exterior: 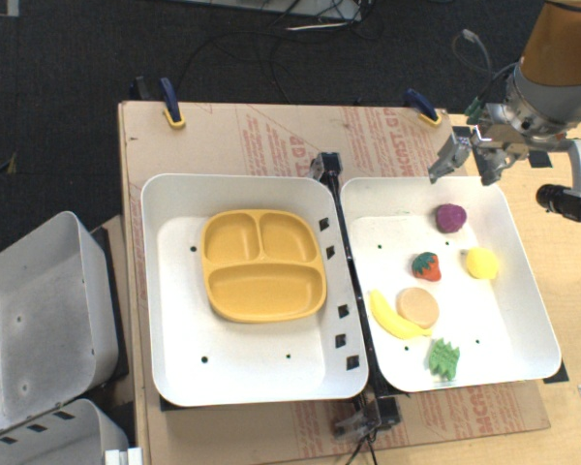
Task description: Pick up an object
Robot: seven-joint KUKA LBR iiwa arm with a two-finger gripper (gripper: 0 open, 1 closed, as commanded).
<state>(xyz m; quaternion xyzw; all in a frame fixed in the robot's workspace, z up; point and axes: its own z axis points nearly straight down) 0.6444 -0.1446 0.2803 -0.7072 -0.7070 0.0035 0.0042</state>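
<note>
My gripper (471, 165) hangs above the far edge of the right bin (523, 250), its two fingers spread apart and open with nothing between them. Below it in the bin lie a purple plum-like fruit (450, 218), a strawberry (426, 266), a yellow lemon (482, 263), a tan round cookie (418, 308), a yellow banana (391, 319) and a green leafy piece (443, 358). The purple fruit lies closest to the gripper, a little toward the near side.
The left bin (174, 356) holds a yellow divided plate (264, 264). A black clamp bar (341, 260) runs between the bins. Blue-and-yellow clamps (171, 104) hold the board's far edge. A grey container (39, 308) stands at the left.
</note>
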